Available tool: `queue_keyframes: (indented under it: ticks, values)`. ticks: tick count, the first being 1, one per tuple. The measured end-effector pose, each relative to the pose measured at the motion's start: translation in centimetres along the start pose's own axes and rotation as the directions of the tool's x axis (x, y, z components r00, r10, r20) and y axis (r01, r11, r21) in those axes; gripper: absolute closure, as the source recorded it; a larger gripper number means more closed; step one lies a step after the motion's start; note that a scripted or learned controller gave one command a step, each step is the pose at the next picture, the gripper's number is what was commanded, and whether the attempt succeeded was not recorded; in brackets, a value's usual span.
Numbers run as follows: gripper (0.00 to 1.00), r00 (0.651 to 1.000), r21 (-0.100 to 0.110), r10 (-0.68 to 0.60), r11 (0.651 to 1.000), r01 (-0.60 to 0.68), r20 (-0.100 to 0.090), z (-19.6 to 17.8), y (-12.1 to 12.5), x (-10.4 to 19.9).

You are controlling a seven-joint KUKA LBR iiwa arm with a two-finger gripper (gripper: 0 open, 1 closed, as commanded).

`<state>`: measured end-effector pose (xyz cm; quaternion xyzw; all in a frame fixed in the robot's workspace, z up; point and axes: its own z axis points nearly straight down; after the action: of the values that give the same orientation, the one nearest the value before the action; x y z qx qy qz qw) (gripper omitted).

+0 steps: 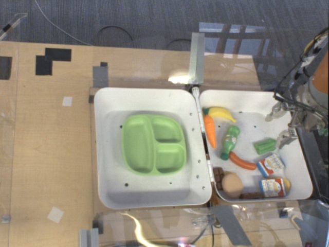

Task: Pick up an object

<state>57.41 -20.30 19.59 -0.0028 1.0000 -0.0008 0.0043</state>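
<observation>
The right bin (257, 104) holds a yellow banana (222, 113), an orange carrot (209, 130), a green bottle (230, 141), a small green block (264, 146), a red sausage (242, 161), a small carton (271, 164), a labelled can (272, 187), a tan egg (232, 184) and a brown chocolate piece (218, 176). My gripper (280, 125) hangs over the right side of this bin, open, with nothing between its fingers. One fingertip (284, 139) is just right of the green block.
The left bin (103, 138) holds a green divided plate (154, 144). A metal post (196, 58) stands behind the divider between the bins. The bench (46, 153) stretches away to the left.
</observation>
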Motion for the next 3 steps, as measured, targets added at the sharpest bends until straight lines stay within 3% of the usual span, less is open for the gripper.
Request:
queue_keyframes:
  ticks: [1,2,3]
  values:
    - [0.0,0.996,0.001,-0.088,0.996,0.088,0.006,9.8,6.7,0.7]
    - [0.0,0.999,0.002,0.03,1.0,-0.03,0.014,10.3,10.1,6.7]
    - [0.0,0.96,-0.002,0.279,0.96,-0.279,0.006,10.6,9.7,-1.1]
